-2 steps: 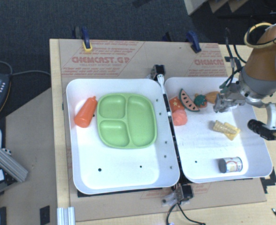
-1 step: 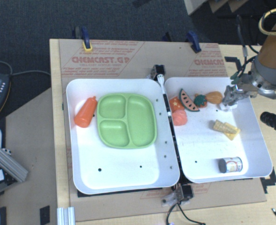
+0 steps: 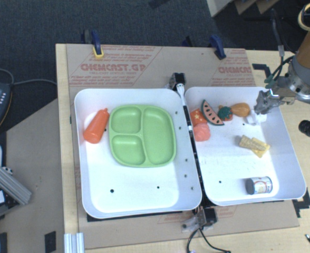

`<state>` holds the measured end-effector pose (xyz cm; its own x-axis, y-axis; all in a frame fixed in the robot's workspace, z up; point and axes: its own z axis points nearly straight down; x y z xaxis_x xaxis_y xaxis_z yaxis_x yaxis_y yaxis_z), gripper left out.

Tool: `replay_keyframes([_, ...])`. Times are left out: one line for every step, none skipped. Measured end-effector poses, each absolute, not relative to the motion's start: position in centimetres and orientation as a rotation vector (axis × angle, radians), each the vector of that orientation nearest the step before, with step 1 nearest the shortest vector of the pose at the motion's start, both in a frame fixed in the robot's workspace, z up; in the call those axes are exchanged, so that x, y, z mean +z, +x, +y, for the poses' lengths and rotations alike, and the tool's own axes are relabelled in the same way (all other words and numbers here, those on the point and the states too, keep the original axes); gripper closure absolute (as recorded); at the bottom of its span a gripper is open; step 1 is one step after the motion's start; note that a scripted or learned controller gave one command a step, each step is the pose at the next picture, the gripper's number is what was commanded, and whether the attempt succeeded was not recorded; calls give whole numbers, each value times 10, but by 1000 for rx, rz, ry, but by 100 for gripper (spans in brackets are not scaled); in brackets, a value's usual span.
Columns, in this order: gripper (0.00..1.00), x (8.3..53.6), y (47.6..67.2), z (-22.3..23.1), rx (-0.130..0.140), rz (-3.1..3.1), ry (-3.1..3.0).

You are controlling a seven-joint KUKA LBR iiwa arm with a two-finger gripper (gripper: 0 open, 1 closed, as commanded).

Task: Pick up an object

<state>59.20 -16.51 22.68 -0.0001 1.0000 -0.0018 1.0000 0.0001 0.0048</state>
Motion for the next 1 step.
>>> replay_keyframes([100, 235, 561, -130, -1, 2227, 2221])
